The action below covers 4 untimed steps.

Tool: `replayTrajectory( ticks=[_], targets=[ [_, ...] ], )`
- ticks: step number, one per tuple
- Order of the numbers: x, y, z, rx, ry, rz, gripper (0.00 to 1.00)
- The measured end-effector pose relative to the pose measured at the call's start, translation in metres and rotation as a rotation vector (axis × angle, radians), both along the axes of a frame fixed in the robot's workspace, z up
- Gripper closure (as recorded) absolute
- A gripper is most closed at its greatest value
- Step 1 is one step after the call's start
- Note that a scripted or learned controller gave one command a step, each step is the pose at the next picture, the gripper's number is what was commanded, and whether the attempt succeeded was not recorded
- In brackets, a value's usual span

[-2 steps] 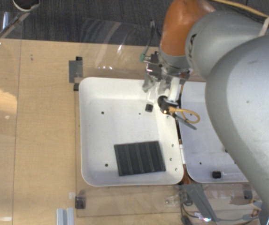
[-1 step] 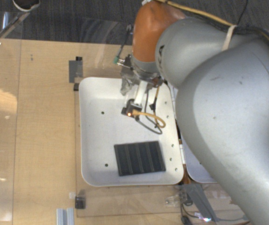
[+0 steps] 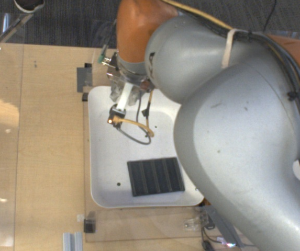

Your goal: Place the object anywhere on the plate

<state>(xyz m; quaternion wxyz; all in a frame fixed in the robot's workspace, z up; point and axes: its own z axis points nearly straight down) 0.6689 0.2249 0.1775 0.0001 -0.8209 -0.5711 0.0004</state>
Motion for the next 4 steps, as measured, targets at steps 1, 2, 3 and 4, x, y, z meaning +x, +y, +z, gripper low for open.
replayTrajectory(
  ticks=[1, 2, 3, 4],
  targets=[
    [0.000, 0.002, 0.007, -0.002, 0.001, 0.011, 1.00],
    [0.001, 0.004, 0.014, -0.004, 0.003, 0.019, 1.00],
    [0.001, 0.006, 0.021, -0.005, 0.004, 0.028, 1.00],
    [0.001, 0.007, 0.028, -0.007, 0.006, 0.036, 1.00]
  ],
)
